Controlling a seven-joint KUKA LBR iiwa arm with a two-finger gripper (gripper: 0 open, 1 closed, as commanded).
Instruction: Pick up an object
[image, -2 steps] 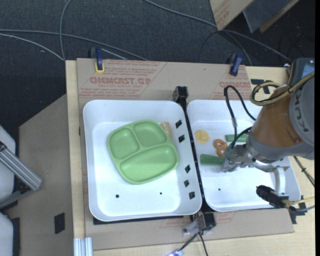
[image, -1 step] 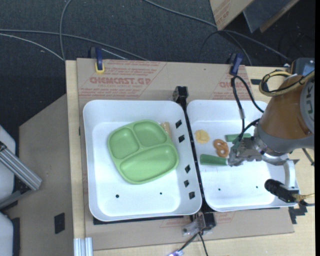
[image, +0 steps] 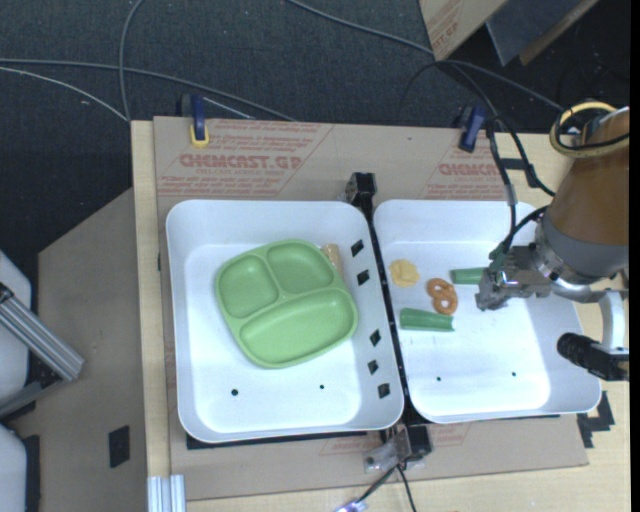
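Gripper (image: 492, 291) down low inside the right bin (image: 480, 400), hanging off the grey-and-orange arm (image: 590, 220) reaching in from the right; too dark and small to tell whether spread or closed, and nothing clearly between its tips. Just beside it, a green stick (image: 467, 275), near end touching or tucked under the tool, hard to say which. Pretzel-shaped piece (image: 441, 293) a little to the left, close but apart. Green pod (image: 427, 320) below that, lying flat on the bin floor, and a small yellow piece (image: 403, 271) further left near the dividing wall. All four clustered in the left half of that bin, within easy reach. Over in the left bin (image: 200, 380), a green divided plate (image: 286, 302), flat, well apart from the action. Looks like an approach on the green stick, grasp not yet secured
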